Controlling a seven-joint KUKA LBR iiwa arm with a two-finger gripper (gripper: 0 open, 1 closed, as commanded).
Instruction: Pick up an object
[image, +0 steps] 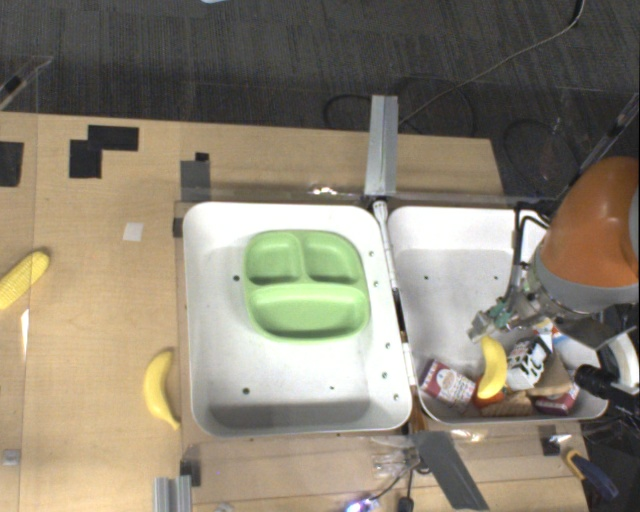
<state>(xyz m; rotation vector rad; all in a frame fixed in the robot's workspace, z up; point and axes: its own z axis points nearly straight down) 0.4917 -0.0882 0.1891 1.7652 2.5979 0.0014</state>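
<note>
At lower right, the jaws (507, 318) (open or shut, I cannot tell) hover just above the curved yellow banana (491, 370) in the right white bin (450, 260).

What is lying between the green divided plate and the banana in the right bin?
In the camera view, between the green divided plate and the banana run the two bins' adjoining rims, then bare white floor of the right bin.

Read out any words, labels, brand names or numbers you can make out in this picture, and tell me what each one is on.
None can be read.
Red and white carton in the right bin: printing too blurred.
White packet beside the banana: dark marks, too small.
Green divided plate in the left bin: no markings.
</note>
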